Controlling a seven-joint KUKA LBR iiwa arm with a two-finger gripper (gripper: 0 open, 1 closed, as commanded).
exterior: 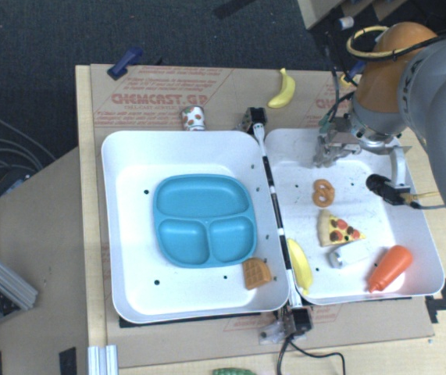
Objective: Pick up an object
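- Upper right of the frame: the pincer [330, 151] hangs low over the right bin [418, 233]; whether it is spread or pressed together, I cannot tell.
- Nothing lifted: pretzel [323, 191], pizza slice [338, 230] and carrot [389, 268] lie in that bin.

Pretzel: a small brown twisted toy pretzel [323, 192] is lying flat in the right white bin [418, 233], toward its back half.
Pizza slice: a yellow triangular toy pizza slice with red dots [338, 230] is lying flat just in front of the pretzel.
Carrot: an orange tapered toy carrot [388, 267] is lying slanted near the bin's front right corner.
Banana: a yellow curved toy banana [300, 265] is resting against the bin's left wall, at the front.
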